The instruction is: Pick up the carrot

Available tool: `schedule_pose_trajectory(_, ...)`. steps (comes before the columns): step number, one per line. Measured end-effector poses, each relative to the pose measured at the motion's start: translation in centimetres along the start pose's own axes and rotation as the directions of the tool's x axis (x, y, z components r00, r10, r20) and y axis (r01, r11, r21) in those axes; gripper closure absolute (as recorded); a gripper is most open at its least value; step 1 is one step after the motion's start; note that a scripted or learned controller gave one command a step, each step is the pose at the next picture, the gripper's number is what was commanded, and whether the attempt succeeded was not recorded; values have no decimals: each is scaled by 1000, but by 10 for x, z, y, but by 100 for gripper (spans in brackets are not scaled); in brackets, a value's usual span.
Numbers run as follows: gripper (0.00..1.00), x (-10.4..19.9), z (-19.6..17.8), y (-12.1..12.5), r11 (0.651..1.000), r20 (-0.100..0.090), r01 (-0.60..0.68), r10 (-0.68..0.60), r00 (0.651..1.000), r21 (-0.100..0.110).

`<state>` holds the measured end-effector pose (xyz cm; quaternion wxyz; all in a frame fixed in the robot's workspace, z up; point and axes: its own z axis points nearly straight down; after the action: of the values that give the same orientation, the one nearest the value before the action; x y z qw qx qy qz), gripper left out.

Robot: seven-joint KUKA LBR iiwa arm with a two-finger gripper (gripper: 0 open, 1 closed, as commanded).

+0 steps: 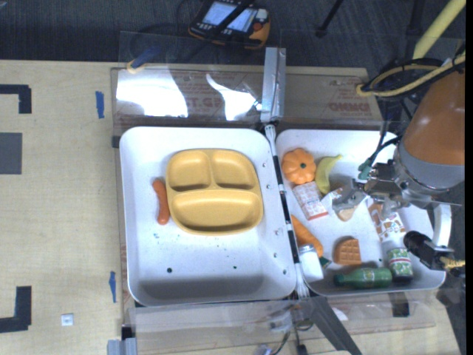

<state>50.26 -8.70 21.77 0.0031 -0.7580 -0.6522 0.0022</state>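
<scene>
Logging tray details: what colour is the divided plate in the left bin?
Yellow plate, in the camera view.

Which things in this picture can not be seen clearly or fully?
- Gripper: in the camera view its fingers blur into wrist hardware and cables, so their state is unclear.
- Carrot: its lower tip is hidden behind a white bottle at the right bin's left wall.
- Packet beside the pumpkin: label print too small to read.
- Green bottle: label too small to read.
</scene>
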Motion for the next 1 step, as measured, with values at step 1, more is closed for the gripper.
schedule_pose_trajectory(1,0,31,37,-28,901,1,-434,434,901,2)
